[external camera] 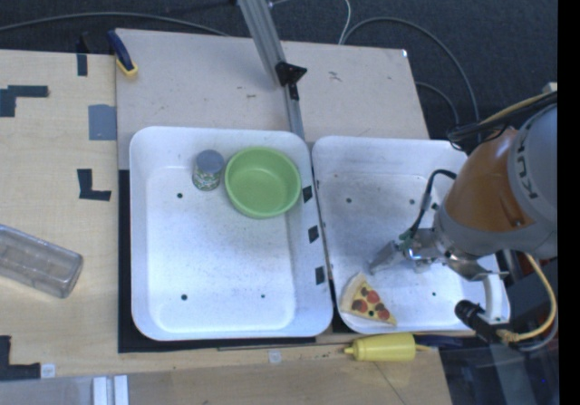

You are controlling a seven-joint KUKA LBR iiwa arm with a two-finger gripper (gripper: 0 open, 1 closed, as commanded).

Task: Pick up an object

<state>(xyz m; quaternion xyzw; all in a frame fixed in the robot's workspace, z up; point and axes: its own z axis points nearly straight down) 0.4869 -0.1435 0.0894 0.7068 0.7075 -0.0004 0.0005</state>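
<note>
Pointing up-left: pizza slice (368, 301) tip.

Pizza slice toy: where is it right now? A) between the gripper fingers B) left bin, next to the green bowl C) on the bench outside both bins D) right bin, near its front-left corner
D: the pizza slice lies on the floor of the right bin, near its front-left corner, below and apart from the gripper.

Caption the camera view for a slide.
Grey KUKA arm's gripper hovers over the right white bin near a toy pizza slice; green bowl and small can in the left bin.
</note>
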